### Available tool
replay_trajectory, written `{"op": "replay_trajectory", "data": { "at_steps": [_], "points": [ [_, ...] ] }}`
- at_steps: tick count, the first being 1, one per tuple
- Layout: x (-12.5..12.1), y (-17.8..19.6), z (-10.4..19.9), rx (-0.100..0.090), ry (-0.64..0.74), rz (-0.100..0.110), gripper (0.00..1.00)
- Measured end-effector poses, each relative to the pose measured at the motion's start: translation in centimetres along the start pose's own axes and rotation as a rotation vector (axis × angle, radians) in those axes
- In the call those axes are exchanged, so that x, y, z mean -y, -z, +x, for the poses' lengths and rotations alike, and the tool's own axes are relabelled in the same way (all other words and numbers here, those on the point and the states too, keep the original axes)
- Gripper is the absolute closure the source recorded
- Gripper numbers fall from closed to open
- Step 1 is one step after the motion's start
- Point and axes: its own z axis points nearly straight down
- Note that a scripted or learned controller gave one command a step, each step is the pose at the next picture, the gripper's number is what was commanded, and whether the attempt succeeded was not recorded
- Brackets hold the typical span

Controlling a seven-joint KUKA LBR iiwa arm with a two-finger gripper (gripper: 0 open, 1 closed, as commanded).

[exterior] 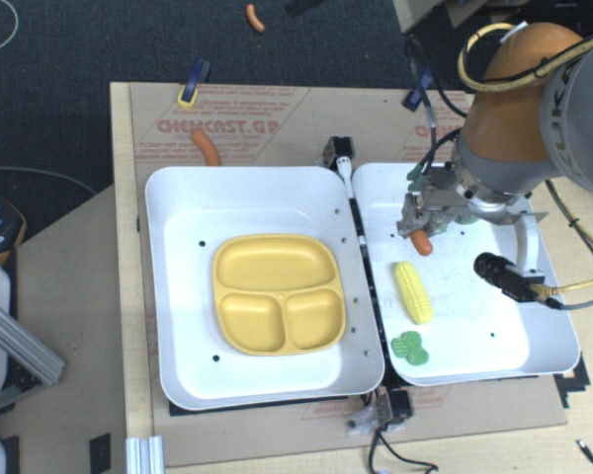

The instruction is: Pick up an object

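1. Camera view, right bin: the claw (422,227) hangs low over the upper left part of the right bin (534,349), the arm (519,87) reaching in from the right. A small orange sausage-like piece (422,246) sits right at its tips, tilted. It looks pinched between them, so I judge the claw closed on that piece, though the contact is small in the picture.
2. Same bin, lower down: a yellow corn cob (413,291) lies just below the claw, apart from it, and a green leafy toy (409,348) rests near the bin's front wall. A black part (502,275) on the arm juts out over the bin's middle.
3. Left bin (173,294): a yellow divided tray (277,292) with 3 compartments lies flat in the middle, well apart from the claw.
4. Counter (138,126) behind the bins: another orange sausage (207,147) lies outside the bins, beyond easy reach, and a further orange piece (255,17) rests on the dark floor.
5. Judgement: the arm stands steep over the piece for a top-down pinch; the narrow grip could slip on lifting.
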Motion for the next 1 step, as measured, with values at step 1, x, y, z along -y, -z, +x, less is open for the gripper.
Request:
{"op": "replay_trajectory", "data": {
  "at_steps": [1],
  "points": [
    [0.07, 1.77, 2.22, 0.002, -0.002, -0.007, 1.00]
  ]
}}
